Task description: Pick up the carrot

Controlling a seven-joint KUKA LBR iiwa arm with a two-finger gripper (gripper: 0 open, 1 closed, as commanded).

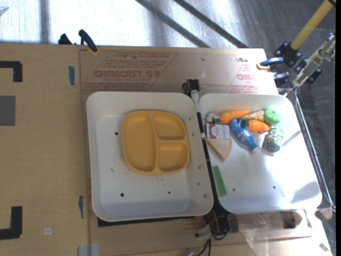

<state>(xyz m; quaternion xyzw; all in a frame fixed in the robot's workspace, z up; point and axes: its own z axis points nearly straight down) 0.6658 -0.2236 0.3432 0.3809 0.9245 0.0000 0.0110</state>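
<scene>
Claw state cannot be told from this view. Carrot (235, 114) lies in the right bin (277, 188), at its far left part, roughly level across the picture. Just below it sit a red-and-white box (219, 131) and a blue bottle (245, 135), with a tan wedge (221, 149) under the box. A smaller orange piece (258, 125) lies just right of the carrot, near a green ball (272, 115) and a can (273, 141). The left bin (106, 196) holds a yellow plate (155, 142).
</scene>
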